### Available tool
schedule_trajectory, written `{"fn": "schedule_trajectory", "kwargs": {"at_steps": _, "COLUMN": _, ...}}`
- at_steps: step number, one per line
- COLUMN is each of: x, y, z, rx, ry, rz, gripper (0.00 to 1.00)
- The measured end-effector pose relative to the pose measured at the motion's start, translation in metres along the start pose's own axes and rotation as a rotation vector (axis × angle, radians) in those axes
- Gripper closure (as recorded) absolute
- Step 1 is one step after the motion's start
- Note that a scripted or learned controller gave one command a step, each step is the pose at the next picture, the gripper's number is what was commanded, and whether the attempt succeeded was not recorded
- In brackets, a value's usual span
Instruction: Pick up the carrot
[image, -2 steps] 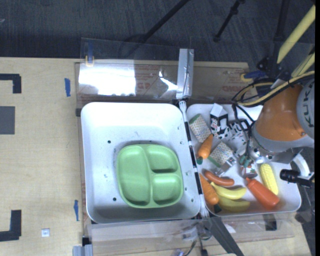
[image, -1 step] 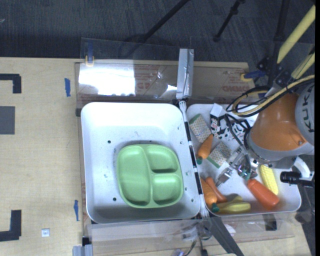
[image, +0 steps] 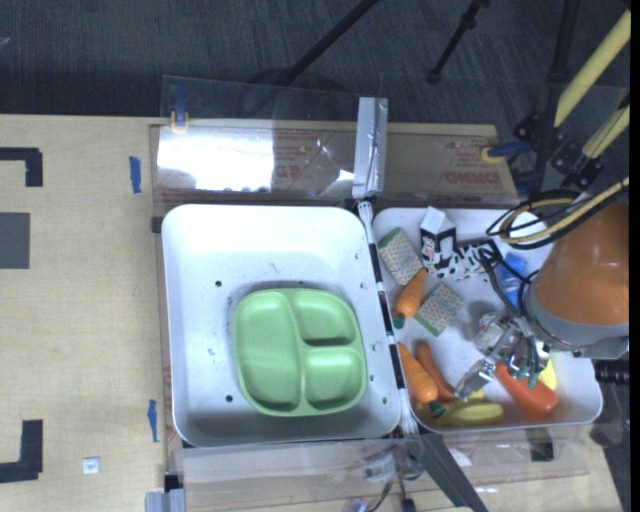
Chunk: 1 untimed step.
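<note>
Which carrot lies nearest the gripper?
The carrot at the right bin's near right corner, just under the gripper. The other carrots lie further left, towards the divider.

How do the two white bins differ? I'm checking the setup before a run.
The left bin holds one green divided plate, while the right bin is crowded with carrots, a banana and small packets. The gripper hangs over the right bin, not the left bin. Both are shallow, white and set side by side.
</note>
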<state>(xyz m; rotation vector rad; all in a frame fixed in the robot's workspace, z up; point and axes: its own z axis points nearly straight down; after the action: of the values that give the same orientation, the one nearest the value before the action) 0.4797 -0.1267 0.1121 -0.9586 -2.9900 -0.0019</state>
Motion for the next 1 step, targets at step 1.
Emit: {"fn": "schedule_trajectory", "kwargs": {"at_steps": 1, "x": 0.0072, "y": 0.0208, "z": 0.0172, "rx": -0.003, "ry": -0.021, "rz": -0.24, "gripper": 0.0}}
